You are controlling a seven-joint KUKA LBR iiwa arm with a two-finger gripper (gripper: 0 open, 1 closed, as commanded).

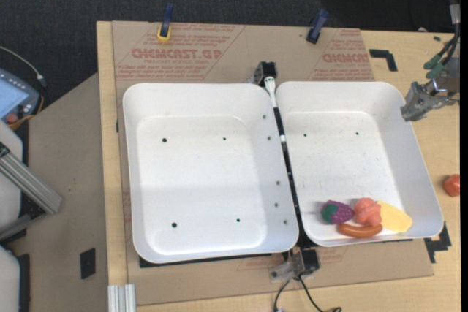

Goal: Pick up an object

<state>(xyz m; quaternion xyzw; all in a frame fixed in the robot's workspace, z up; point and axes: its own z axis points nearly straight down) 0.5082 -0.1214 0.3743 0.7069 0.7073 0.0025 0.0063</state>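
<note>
Well apart, pincer (418,103) at right bin's far rim, toys (365,217) near corner

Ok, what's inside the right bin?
Four small toys bunched in the right bin's near corner: a purple piece, an orange-red one, a yellow one and a sausage. They touch, so their hidden edges can't be seen.

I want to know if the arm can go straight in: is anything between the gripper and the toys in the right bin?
Nothing visible blocks it. The gripper sits at the right bin's far right rim; the purple toy, orange toy, sausage and yellow piece cluster in the near corner, bare bin floor between.
</note>
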